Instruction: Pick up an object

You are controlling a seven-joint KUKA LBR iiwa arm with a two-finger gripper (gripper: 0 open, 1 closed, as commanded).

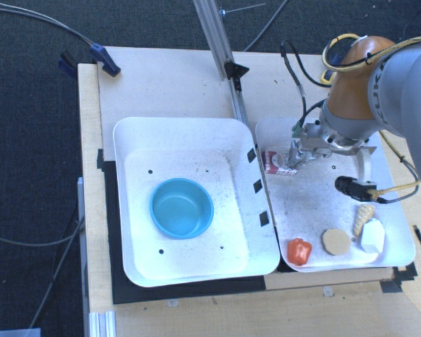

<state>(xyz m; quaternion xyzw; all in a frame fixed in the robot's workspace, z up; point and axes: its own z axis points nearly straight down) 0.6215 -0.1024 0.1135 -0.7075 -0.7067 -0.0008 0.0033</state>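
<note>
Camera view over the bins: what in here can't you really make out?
1. Contact: whether the gripper touches the red-and-white packet beside it; the wrist covers that spot.
2. The packet's print: too small to read.
3. The far right corner of the right bin: hidden under the arm.
4. The white lump by the tan disc: too pale against the bin to identify.

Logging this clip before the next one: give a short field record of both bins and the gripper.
left bin: blue bowl
right bin, lower rim: red pepper-like toy, tan round disc, ribbed cream cone, white block
right bin, left wall: red-and-white packet
gripper: low in right bin, beside the packet
grasp: cannot tell
</note>
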